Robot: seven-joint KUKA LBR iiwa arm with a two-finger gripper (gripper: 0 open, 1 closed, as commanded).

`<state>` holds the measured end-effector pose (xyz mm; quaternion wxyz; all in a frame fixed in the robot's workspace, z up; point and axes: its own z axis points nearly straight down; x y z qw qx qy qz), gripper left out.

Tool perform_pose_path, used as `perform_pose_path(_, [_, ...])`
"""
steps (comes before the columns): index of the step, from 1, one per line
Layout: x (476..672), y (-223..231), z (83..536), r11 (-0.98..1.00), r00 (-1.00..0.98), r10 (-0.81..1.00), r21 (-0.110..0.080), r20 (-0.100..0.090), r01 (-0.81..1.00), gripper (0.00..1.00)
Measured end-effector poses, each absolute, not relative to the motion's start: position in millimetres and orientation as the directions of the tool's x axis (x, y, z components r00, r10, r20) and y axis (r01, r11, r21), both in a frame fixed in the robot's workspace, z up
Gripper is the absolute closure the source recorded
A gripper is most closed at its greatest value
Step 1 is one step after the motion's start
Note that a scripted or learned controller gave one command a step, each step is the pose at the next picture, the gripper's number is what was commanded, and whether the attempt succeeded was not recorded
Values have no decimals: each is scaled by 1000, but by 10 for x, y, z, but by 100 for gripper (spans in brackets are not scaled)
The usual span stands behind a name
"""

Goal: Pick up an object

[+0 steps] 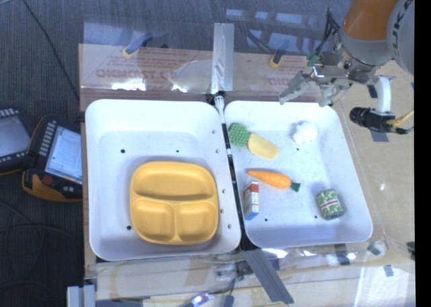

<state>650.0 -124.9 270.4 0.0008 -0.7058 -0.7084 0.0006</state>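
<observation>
Right bin (350, 184), near to far: a small, rigid-looking green can (329, 204) near the front corner, probably light and best gripped across its round sides, and the jaws (311, 87) spread open and empty above the far rim.

The left bin (101, 164) holds a divided plate (174, 200). In the right bin (350, 184) — corn cob (253, 141) far left, ball (304, 132) far right, carrot (270, 179) in the middle, small carton (251, 200) near left, can (329, 204) near right.
</observation>
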Motion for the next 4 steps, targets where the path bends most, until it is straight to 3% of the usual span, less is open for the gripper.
perform_pose_path(1, [6220,-989,1101,189,-189,982,-3,2,982,0])
perform_pose_path(2, [5420,-1387,909,125,-125,992,11,-4,992,0])
perform_pose_path(3, [5436,-1376,1007,126,-126,992,14,-2,992,100])
perform_pose_path(4, [5600,-1144,1974,189,-189,982,0,0,982,100])
